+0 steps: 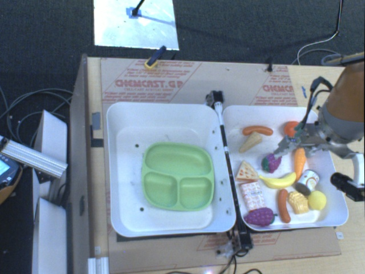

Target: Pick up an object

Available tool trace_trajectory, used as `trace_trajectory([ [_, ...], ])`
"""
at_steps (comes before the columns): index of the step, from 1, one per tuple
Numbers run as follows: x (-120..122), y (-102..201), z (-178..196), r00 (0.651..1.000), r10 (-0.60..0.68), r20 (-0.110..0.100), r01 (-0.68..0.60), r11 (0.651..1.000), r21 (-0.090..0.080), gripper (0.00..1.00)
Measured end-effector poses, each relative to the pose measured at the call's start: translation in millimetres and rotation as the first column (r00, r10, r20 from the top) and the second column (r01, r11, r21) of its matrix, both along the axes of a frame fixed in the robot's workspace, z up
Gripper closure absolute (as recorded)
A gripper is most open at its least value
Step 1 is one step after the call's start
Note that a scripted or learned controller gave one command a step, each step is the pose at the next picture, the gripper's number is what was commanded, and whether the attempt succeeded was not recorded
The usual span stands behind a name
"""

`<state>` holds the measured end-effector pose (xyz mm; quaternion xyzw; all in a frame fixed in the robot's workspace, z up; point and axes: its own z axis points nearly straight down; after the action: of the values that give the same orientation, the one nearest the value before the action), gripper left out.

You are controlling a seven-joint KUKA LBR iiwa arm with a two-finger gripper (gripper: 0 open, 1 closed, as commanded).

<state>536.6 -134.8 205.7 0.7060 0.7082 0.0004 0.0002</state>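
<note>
Brown board (pixel 171 79) printed "CHEMCAST GP", white bins (pixel 122 170)

Left bin (pixel 122 153): white plastic, smooth, soft sheen.
Right bin (pixel 337 207): same white plastic, smooth.
Divided plate (pixel 178 176): pale green plastic, matt, smooth.
Toy banana (pixel 278 180): yellow plastic, slightly glossy.
Toy carrot (pixel 299 162): orange plastic, smooth.
Purple grapes (pixel 259 216): bumpy plastic surface.
Sausage (pixel 258 131): reddish plastic, smooth, a little shine.
Bench top (pixel 188 79): brown paper-faced sheet, matt, printed with red lettering.
Floor (pixel 45 33): dark carpet, rough weave.
Square plate on the floor (pixel 136 16): looks like dull, scuffed metal.
Arm (pixel 347 104): orange band, smooth, above grey casing.
</note>
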Motion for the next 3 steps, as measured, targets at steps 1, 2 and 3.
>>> trace_trajectory([
  [1,20.2,7.5,-114.9,1.000,-0.001,-0.003,0.001,1.000,0.000,0.00],
  [2,21.5,7.1,-103.8,1.000,0.000,0.001,0.000,1.000,0.000,1.00],
  [3,55.5,52.8,16.2,1.000,0.001,0.005,-0.001,1.000,0.000,1.00],
])
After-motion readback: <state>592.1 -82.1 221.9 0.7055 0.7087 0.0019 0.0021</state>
